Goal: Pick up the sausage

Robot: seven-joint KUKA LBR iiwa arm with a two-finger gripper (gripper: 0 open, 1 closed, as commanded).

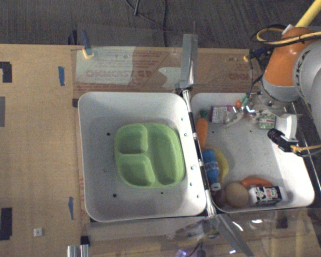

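Bench (32, 143) surfaced in tan board with blue tape marks; dark carpet beyond. Sausage (257, 181) lies in right bin (289, 165), near front wall. Gripper (246, 110) over bin's rear; closure state indeterminable.

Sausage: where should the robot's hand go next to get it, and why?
Probably across the right bin until it hangs above the sausage. The gripper is at the bin's far end, near a small box, and the sausage lies at the near end, just behind the carton, so nothing can be grabbed from there.
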